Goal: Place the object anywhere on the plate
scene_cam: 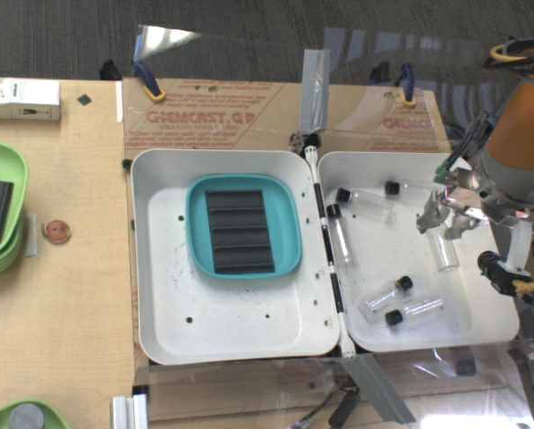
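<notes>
From above, your teal plate (244,226) sits mid left bin (159,266), bare white floor all round. Clear vials (401,311) lie scattered across the right bin (374,329). The gripper (445,226) hangs over that bin's right side above one vial (444,253); its grasp cannot be told.

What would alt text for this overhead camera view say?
A grey robot arm reaches over the right white bin, which holds clear vials with black caps. The left bin holds a teal plate with a dark ridged insert.
</notes>
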Robot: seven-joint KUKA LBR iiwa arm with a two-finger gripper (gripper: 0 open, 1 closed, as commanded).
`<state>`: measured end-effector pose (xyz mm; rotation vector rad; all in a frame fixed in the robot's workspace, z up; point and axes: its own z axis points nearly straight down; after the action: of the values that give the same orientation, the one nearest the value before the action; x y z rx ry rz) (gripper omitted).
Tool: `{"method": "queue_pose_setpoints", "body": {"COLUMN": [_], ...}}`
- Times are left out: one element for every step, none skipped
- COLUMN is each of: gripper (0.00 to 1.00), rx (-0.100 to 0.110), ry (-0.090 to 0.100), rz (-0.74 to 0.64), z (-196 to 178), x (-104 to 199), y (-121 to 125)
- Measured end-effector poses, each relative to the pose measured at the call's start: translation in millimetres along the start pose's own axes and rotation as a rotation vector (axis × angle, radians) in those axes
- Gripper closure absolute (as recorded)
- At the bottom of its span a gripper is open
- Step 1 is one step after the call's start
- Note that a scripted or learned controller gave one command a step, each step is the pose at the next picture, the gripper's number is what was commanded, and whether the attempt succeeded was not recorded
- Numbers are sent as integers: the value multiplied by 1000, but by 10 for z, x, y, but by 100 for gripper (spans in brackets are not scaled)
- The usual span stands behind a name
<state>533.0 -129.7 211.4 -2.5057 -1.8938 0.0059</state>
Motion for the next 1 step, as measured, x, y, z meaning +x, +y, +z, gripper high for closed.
{"method": "queue_pose_setpoints", "body": {"gripper": [0], "rx": [0], "ry": [0], "rz": [0], "z": [-1], "x": [-1], "y": [0]}}
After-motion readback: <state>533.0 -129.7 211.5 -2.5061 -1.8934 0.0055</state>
